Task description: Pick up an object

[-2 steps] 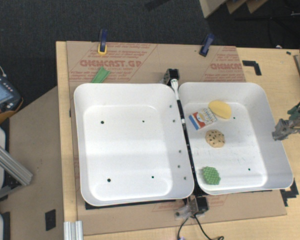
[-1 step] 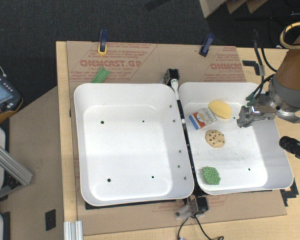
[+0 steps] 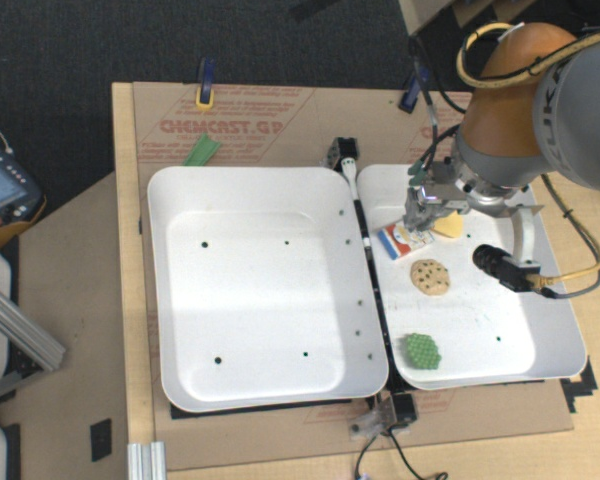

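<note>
Red, white and blue packet [image 3: 393, 241] lies at the far left of the right bin [image 3: 500, 363], with the tool [image 3: 418, 226] low over its right end. Whether the tool is clenched or released cannot be told. A yellow piece [image 3: 449, 228] sits just right, a round cookie [image 3: 430, 276] nearer, and a green lump [image 3: 420, 350] nearest.

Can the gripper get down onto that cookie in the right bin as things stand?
Probably yes. The cookie lies in the open, apart from the green lump and the yellow piece, and the gripper is close by in the same bin.
</note>
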`<move>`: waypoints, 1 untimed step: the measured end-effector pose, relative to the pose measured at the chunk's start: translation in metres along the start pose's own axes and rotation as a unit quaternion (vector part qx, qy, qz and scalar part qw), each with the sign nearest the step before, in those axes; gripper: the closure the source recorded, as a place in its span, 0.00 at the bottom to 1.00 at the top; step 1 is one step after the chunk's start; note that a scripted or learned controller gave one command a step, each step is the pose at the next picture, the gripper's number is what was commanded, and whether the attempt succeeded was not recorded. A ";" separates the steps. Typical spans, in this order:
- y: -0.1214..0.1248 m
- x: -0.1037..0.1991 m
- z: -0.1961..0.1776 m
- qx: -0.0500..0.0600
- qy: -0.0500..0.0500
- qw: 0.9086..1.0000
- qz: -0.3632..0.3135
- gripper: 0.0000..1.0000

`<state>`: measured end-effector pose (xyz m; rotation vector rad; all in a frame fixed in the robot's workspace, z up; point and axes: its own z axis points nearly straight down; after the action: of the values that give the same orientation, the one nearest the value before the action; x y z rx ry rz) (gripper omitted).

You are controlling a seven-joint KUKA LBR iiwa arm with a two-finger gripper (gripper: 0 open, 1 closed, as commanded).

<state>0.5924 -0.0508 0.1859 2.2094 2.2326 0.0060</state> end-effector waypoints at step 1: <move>0.020 0.056 -0.022 0.000 -0.001 1.000 0.002 1.00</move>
<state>0.6121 0.0052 0.2081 2.2125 2.2265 0.0048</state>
